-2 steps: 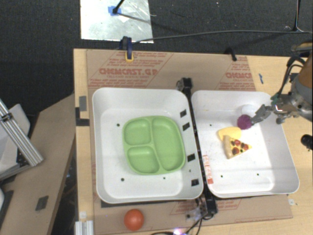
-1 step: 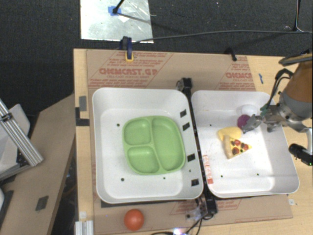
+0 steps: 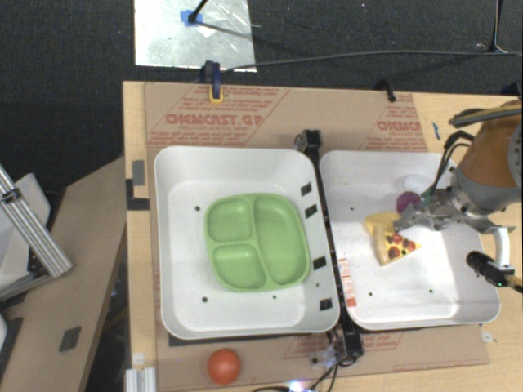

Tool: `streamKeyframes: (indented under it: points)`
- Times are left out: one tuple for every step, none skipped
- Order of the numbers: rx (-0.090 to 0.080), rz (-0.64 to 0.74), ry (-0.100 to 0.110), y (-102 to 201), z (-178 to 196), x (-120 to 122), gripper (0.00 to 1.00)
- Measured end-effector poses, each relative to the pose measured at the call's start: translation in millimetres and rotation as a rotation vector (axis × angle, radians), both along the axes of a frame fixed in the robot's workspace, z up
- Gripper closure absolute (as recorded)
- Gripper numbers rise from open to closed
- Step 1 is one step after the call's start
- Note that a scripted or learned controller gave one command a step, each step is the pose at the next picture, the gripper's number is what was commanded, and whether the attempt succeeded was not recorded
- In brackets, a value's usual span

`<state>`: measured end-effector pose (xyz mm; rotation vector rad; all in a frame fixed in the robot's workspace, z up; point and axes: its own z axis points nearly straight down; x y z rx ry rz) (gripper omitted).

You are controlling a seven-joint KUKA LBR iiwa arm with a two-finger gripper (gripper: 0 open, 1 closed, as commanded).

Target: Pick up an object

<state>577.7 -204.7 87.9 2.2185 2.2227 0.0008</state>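
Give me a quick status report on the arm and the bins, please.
Tool low in right white bin, finger state unclear. Yellow toy pizza slice beside it, purple round object close behind. Green divided plastic plate in left bin.

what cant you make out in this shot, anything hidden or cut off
- Gripper, camera view: the fingers blur together over the right bin, so whether they are open or shut is unclear.
- Purple object: partly covered by the gripper; too small and blurred to identify.
- Arm: cut off by the right edge.
- Pizza slice toy: its toppings are too small to name.
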Motion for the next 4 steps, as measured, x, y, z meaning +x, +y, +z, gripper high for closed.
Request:
streamKeyframes:
  points:
    - [-0.001,0.000,-0.004,0,13,1,1.00]
    - [-0.001,0.003,-0.004,8,67,8,1.00]
    - [-0.002,0.003,-0.007,9,131,5,1.00]
    - [-0.002,0.003,-0.005,3,176,7,1.00]
